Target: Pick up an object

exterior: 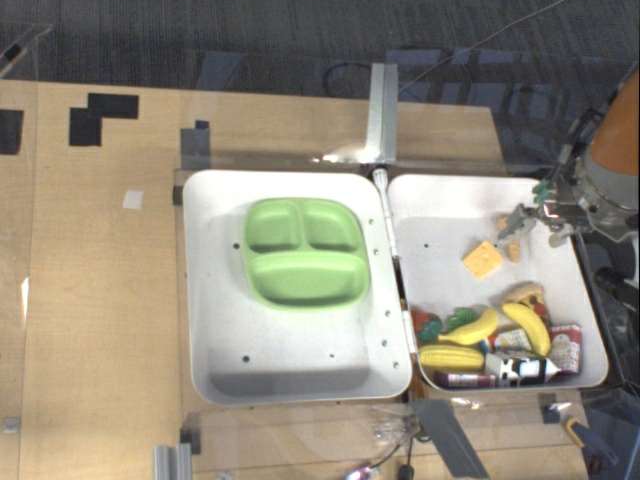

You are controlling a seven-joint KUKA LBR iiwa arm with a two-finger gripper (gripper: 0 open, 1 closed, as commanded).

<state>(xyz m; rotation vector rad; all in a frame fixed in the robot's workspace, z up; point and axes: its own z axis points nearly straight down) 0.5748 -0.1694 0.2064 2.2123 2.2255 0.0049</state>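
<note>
The arm [612, 153] is reaching in over the far right side of the right bin [440, 203], its orange band sitting just above the wrist. The gripper [516, 222] is hanging low over that bin's far half, pointing toward the bin's middle. Its fingers are standing slightly apart, and nothing is lying between them.

Just beside the gripper, on its near side, a small tan piece [514, 251] is lying on the bin floor, and I cannot tell whether the fingertips are touching it. A yellow cheese wedge [483, 260] is resting a little nearer the bin's middle, close to the tan piece but apart from it.

The rest of the objects are crowding the right bin's near edge. Two bananas are lying there, one [529, 325] toward the right wall and one [452, 357] along the near wall, with a green item [461, 319] and a red item [426, 323] beside them and a dark bottle [521, 370] against the near wall.

The left bin [215, 298] is sitting against the right bin and is holding a green divided plate [304, 251] near its middle. Both bins are resting on the wooden surface [90, 298].
</note>
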